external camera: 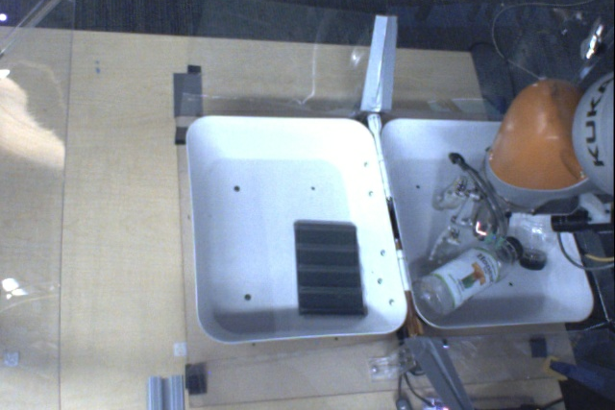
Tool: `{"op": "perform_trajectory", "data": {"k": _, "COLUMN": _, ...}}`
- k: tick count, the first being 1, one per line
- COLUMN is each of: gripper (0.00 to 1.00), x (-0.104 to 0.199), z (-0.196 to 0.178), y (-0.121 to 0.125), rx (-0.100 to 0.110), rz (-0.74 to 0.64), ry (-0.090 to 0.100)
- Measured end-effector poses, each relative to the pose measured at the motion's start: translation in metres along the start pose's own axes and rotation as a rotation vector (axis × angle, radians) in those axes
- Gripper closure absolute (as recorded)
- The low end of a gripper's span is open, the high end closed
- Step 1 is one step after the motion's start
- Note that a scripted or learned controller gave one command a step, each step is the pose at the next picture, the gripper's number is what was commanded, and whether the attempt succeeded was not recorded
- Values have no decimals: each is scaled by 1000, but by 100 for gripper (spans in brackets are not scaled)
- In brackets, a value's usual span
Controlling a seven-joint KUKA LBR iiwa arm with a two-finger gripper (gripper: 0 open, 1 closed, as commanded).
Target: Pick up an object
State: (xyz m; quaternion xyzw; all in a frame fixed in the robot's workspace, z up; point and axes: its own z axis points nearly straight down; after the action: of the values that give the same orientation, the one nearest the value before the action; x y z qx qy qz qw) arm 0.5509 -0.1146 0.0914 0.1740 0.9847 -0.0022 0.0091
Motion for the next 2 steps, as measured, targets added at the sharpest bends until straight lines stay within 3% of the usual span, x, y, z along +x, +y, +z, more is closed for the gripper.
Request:
{"op": "perform_trajectory", "data": {"k": 1, "gripper": 0, "x": -39, "z": -36, "y": 23, "rx": -5, "rz": 53, "ry": 11}}
{"op": "perform_trajectory", "data": {"k": 2, "gripper": 0, "x": 53, "z": -57, "y": -20, "rx": -5, "rz": 66, "ry": -1}}
